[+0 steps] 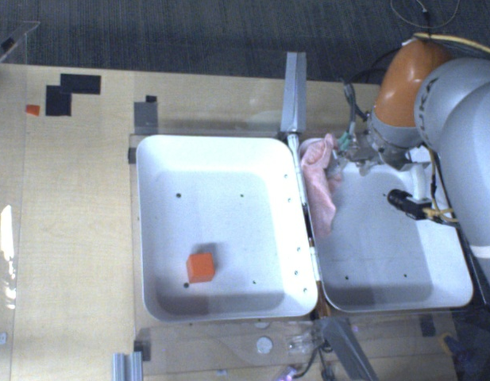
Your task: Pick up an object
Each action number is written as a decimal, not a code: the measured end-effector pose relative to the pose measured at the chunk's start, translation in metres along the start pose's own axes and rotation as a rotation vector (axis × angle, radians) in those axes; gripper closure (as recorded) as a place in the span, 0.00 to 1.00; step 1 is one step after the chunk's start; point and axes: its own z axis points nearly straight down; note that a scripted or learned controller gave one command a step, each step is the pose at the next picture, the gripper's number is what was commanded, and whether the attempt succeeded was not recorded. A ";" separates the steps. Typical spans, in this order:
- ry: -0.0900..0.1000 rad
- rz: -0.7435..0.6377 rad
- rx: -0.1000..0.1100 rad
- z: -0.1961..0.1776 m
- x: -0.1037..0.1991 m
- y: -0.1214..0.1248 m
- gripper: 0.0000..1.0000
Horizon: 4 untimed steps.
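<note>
Lying draped along the left wall of the right bin, pink cloth, long axis running from upper frame to lower, top end bunched near the gripper. Gripper at upper right of frame, touching or just beside the cloth's top; open or closed, cannot tell, tips masked by wrist and cabling. Sitting in the left bin, lower left, orange cube. Pale worktop beneath.

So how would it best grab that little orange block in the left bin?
Likely straight down from above, jaws closing on two opposite flat sides of the orange block. It sits alone on the left bin floor, apart from the walls, so every side looks free; the top is the open approach.
</note>
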 end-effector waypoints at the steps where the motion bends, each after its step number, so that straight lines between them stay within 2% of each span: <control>1: -0.009 -0.178 0.004 -0.001 0.002 -0.001 0.00; 2: -0.001 -0.185 0.000 -0.011 0.007 0.001 1.00; 3: 0.005 -0.270 -0.003 -0.095 0.041 0.006 1.00; 4: 0.005 -0.386 -0.002 -0.094 0.062 0.008 1.00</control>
